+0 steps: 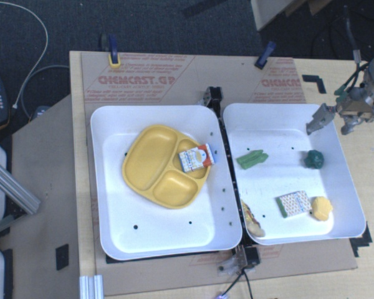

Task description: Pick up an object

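My gripper (pixel 334 123) hangs over the far right rim of the right bin (pixel 274 114), its two grey fingers spread open with nothing between them. Just below it a dark green ball (pixel 314 159) lies near the bin's right wall. A green bean-shaped piece (pixel 252 159) lies in the bin's left half. Toward the front lie a green-and-white patterned box (pixel 294 204) and a yellow lumpy object (pixel 321 208) touching it. A banana-like piece (pixel 252 219) rests against the front left wall.
The left bin (pixel 112 223) holds a yellow divided plate (pixel 156 173) with a small blue, white and red carton (pixel 195 158) on its right edge. A black clamp (pixel 213 96) sits between the bins at the back.
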`<action>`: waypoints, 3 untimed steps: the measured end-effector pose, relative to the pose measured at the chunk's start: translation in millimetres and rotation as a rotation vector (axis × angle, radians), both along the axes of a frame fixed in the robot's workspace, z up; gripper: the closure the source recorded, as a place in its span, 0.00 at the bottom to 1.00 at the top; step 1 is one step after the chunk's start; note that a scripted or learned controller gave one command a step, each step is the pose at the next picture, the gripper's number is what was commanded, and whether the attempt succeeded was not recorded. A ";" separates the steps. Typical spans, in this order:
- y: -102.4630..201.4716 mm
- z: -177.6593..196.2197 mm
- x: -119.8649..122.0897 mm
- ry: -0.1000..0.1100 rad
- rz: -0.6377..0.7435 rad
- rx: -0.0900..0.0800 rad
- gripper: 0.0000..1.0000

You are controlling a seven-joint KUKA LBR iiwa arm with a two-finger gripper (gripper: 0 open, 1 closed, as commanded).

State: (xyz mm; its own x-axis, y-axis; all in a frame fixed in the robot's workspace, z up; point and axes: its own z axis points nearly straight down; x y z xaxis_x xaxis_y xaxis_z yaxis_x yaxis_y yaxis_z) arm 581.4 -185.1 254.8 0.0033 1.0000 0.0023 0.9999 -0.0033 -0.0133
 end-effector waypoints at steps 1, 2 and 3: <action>0.8 7.9 2.4 -0.014 0.004 -0.003 0.00; 4.4 -53.8 -3.0 -0.007 0.003 -0.001 0.00; 5.1 -99.9 -11.1 -0.007 0.003 0.000 0.00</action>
State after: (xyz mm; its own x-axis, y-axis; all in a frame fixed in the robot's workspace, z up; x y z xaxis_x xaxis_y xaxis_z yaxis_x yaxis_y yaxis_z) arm 570.3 -180.1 154.9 0.0000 1.0000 0.0018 1.0000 0.0000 -0.0062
